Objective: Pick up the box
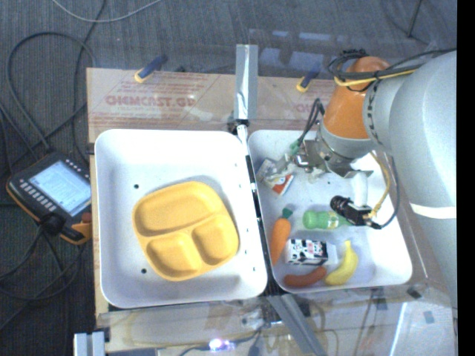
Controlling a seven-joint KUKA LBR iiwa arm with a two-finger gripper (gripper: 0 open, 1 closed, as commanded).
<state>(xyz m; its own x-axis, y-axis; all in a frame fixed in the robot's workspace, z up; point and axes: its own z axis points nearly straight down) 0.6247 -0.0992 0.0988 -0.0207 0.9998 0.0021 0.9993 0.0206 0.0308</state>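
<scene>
The surface [111, 95] carries two white bins. The box [307, 250] lies flat in the right bin [397, 262], near side, between a carrot [280, 237] and a banana [344, 265]. The hand [286, 170] hovers at the far left corner over a small packet [283, 184]; its opening cannot be determined
</scene>
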